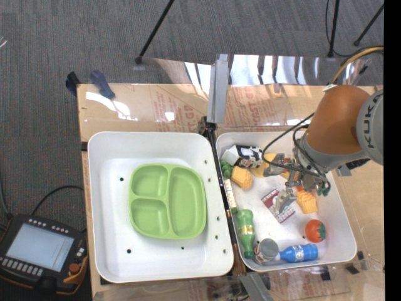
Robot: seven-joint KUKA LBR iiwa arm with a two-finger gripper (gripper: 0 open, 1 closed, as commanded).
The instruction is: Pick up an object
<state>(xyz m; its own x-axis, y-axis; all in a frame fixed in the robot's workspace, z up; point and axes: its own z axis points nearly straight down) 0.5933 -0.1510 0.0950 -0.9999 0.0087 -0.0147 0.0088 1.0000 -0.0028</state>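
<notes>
**Pincer low in the right bin, over the pile of small things**

Arm (338, 127) comes in from 3 o'clock, orange band above the wrist. The pincer (289, 196) hangs low near the centre of the right bin (348, 227). Its fingers point towards 7 o'clock; whether they are spread or pressed together cannot be told, since the metal parts blur into the clutter below.

Right bin contents, taken from the bin centre:
- small red-and-white card (279, 205) just under the pincer tip, touching or nearly so; contact unclear.
- yellow block (307, 202) just beside the pincer, at 3 o'clock of it.
- yellow chunk (242, 178) at 10 o'clock.
- black-and-white item (247, 153) at 11 o'clock, near the bin's far rim.
- red tomato (315, 231) at 5 o'clock.
- blue bottle (299, 253) at 6 o'clock, lying on its side along the near rim.
- green bottle (245, 231) at 8 o'clock, lying along the left wall.
- grey can (269, 249) between the green and blue bottles.

Left bin (109, 155) holds a green divided plate (168, 201) with three compartments. Both bins sit side by side on the tabletop (150, 105).
</notes>
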